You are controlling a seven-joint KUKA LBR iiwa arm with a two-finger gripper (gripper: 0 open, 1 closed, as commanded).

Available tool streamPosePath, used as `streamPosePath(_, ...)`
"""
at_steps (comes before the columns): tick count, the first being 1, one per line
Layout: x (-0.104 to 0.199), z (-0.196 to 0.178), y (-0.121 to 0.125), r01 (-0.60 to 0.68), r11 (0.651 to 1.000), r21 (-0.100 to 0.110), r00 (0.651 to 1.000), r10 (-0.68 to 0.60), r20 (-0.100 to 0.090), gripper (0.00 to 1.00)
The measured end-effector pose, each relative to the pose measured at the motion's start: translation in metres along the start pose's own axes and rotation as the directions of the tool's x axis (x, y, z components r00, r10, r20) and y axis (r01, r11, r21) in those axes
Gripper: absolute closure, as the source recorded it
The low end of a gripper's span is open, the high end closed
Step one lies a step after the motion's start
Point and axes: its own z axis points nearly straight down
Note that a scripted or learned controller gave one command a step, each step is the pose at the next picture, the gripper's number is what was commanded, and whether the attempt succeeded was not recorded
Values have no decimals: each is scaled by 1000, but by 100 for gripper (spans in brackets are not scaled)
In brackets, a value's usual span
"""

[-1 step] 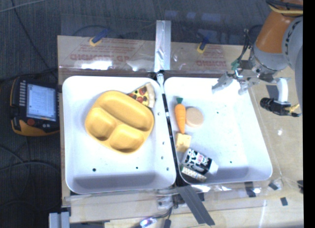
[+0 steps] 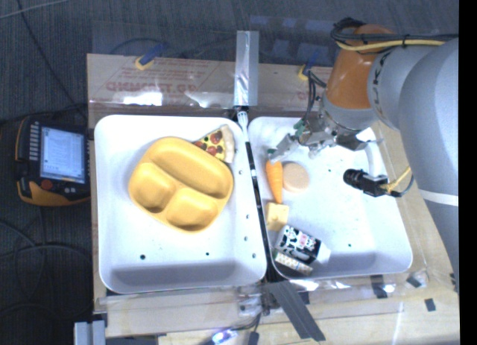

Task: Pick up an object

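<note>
Right now the gripper (image 2: 298,141) hangs over the right bin (image 2: 373,224), just at one o'clock of the carrot (image 2: 275,179); whether it's open I cannot tell. A beige disc (image 2: 297,178) touches the carrot at three o'clock, cheese wedge (image 2: 277,215) and black-and-white box (image 2: 298,248) at six. A yellow tray (image 2: 181,183) and pizza slice (image 2: 215,142) occupy the left bin (image 2: 119,254).

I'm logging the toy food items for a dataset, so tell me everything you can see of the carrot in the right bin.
The carrot is a small orange toy that looks like smooth plastic, tapering toward its lower end. It lies flat on the floor of the right bin, close to the left wall, its long axis roughly parallel to that wall. A pale round disc sits against its right side, a yellow block just below its tip. The gripper hovers above its upper end.
</note>
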Motion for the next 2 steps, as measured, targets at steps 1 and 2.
streamPosePath(1,1,33,-18,-38,999,-15,999,38,5,0)
streamPosePath(2,2,25,-16,-37,999,-16,999,37,2,100)
